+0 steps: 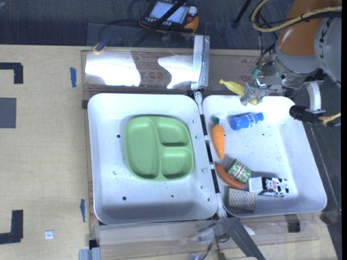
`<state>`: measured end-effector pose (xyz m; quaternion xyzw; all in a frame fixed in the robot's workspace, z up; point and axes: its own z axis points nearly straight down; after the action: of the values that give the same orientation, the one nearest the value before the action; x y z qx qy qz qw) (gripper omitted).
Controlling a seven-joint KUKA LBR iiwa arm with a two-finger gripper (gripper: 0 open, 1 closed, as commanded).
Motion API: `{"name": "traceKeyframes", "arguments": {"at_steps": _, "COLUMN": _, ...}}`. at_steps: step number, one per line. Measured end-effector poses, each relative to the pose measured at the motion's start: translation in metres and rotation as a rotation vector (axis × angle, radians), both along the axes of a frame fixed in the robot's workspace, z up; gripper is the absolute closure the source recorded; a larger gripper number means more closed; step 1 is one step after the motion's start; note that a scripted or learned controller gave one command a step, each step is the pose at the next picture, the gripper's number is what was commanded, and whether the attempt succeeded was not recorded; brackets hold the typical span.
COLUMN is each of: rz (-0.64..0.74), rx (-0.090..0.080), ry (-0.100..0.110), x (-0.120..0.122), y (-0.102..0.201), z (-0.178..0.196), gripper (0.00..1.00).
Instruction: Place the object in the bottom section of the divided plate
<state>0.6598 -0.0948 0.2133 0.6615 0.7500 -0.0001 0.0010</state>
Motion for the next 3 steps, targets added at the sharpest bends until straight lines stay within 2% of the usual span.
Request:
{"name": "traceKeyframes", "arguments": {"at_steps": 1, "rz": 0.032, "rx": 0.002, "ry": 0.001, "x": -0.072, "y": 0.079, "z": -0.029, "gripper": 1.0}}
{"name": "traceKeyframes", "arguments": {"at_steps": 2, "rz": 0.201, "rx": 0.002, "ry": 0.002, "x": -0.073, "y": 0.143, "z": -0.028, "gripper": 1.0}}
{"name": "traceKeyframes", "arguments": {"at_steps": 3, "rz": 0.457, "rx": 0.001, "ry": -0.002, "x": -0.069, "y": 0.177, "z": -0.028, "gripper": 1.0}}
